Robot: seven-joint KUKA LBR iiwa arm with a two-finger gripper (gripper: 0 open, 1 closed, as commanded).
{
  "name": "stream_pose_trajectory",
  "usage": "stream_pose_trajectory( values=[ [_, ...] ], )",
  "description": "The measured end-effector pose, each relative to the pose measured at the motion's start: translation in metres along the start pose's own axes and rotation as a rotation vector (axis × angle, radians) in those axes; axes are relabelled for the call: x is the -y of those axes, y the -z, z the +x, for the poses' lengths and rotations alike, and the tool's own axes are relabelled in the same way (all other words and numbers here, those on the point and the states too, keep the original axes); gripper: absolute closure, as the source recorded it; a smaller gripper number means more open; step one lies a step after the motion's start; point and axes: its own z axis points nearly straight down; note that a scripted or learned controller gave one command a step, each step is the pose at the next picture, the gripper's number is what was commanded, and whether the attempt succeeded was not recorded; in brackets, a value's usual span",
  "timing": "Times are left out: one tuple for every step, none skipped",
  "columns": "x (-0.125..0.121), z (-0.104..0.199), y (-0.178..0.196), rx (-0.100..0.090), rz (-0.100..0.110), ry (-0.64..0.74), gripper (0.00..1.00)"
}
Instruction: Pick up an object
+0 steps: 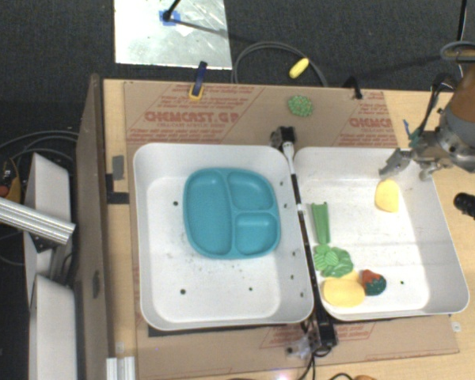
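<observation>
- On the bench (pixel 222 105) we count two white bins (pixel 162 291), one blue divided plate (pixel 231 212).
- We read "CHEMCAST" printed twice.
- Whether the end effector (pixel 412 161) is clenched, we cannot tell.

Both bins are plain white, the left bin (pixel 162 291) and the right bin (pixel 427 267) alike. The divided plate (pixel 231 212) is solid teal-blue. There's a pale yellow piece (pixel 387 195), a bright green stalk (pixel 321 222) with a striped lighter-green leafy bit (pixel 332 260), a bigger yellow lump (pixel 343 293), and a little thing (pixel 371 281) that's red-orange and dark teal. The table (pixel 222 109) is tan cardboard with reddish-brown lettering. The tool (pixel 416 161) looks grey metal.
</observation>
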Motion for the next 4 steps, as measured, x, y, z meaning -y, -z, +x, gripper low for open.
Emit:
stream_pose_trajectory(
  values=[
    [-0.020, 0.001, -0.086, -0.002, 0.007, 0.005, 0.00],
    [-0.021, 0.001, -0.070, 0.000, 0.001, 0.007, 1.00],
    [-0.021, 0.001, -0.071, 0.000, 0.002, 0.007, 0.00],
    [0.000, 0.000, -0.068, -0.001, 0.007, 0.000, 0.00]
  ],
)
